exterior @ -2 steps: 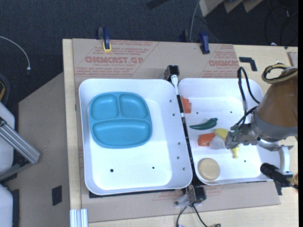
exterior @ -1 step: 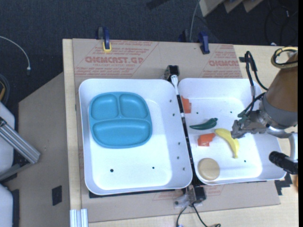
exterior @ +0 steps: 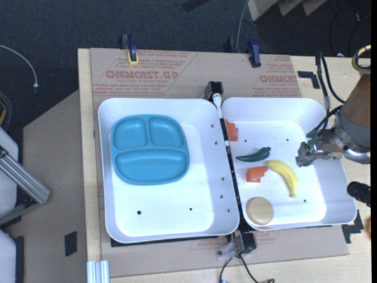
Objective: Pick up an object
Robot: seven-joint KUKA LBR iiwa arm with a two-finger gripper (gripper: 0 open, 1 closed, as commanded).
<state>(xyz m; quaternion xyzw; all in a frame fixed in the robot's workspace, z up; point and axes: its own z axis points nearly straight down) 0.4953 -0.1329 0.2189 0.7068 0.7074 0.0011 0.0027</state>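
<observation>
1. Bench board (exterior: 177, 69): flat brown sheet with red lettering, held by blue clamps, and we see dark carpet around it.
2. Left bin (exterior: 203, 175): shallow, glossy white, with rounded corners.
3. Right bin (exterior: 277, 112): the same make, touching the left bin.
4. Blue plate (exterior: 151, 149): smooth plastic with three compartments, in the left bin.
5. Gripper (exterior: 306, 154): grey metal, over the right bin's right side; we cannot tell how its fingers stand (too small and dark).
6. Banana (exterior: 284, 175): yellow and curved, in the right bin near the gripper.
7. Round bun (exterior: 260, 210): tan and domed, at the near wall.
8. Green pepper (exterior: 254, 154): slim and glossy.
9. Two orange blocks (exterior: 255, 174) (exterior: 231, 131).
</observation>
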